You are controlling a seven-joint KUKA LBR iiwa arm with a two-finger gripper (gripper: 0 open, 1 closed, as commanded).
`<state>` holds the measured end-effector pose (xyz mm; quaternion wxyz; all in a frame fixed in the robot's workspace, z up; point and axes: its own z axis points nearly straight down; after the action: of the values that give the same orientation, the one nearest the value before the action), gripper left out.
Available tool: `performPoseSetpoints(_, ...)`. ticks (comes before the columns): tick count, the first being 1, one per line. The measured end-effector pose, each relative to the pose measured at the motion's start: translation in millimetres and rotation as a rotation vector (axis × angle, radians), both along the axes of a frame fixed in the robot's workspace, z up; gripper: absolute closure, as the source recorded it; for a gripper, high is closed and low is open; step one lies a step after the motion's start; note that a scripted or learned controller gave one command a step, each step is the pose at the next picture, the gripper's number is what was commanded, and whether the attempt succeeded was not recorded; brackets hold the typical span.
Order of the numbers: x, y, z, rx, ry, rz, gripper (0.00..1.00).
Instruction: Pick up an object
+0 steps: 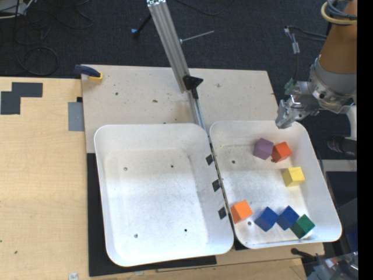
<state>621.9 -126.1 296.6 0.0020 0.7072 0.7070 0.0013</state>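
Since the gripper (287, 116) hangs over the right bin's (324, 179) 1 o'clock corner, can't tell its state, I'd drop onto the orange cube (281, 151) at its 6 o'clock, squaring up so it clears the touching purple cube (263, 149).

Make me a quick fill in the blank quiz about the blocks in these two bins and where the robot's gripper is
1. All the blocks lie in the ____ bin.
2. Touching the purple block on its right is the ____ block.
3. The green block sits beside two ____ blocks.
4. The gripper hangs over that bin's ____ rim.

Missing words: right; red; blue; far
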Motion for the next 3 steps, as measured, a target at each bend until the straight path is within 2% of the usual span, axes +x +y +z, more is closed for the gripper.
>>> performPoseSetpoints(1,-4.7,45.6,-16.9,0.002,0.008,0.003,1.00)
performPoseSetpoints(3,-4.9,141.1,-36.3,0.002,0.008,0.004,1.00)
